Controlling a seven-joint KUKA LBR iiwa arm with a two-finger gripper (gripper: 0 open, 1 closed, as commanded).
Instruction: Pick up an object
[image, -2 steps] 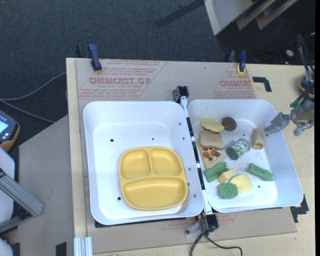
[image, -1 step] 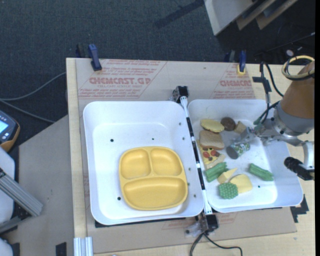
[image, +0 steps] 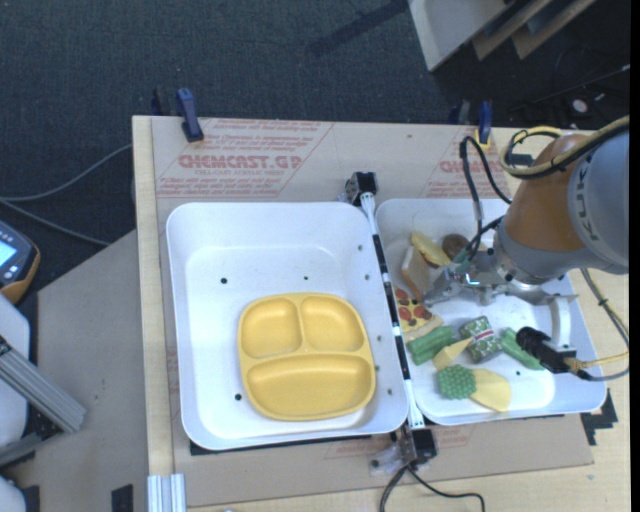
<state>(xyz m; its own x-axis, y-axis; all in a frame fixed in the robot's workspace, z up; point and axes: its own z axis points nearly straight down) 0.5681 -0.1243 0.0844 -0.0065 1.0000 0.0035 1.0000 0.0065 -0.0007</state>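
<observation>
- We judge this to be the reach-and-descend step: the grey arm with its orange band has its two-finger gripper (image: 462, 283) low over the right shallow white bin (image: 575, 395), among the toy food at that bin's upper left.
- We cannot tell how the gripper stands, and we see nothing held in it.
- The likeliest target is the pale yellow and brown toy piece (image: 425, 258) just beside the gripper, near the divider between the bins. Its long axis seems to run from upper right to lower left, though it is partly hidden.
- Next, we think the gripper must settle across that axis, close, then lift straight up.
- The yellow three-compartment plastic plate (image: 303, 357) lies in the left white bin (image: 200, 300), well apart.
</observation>
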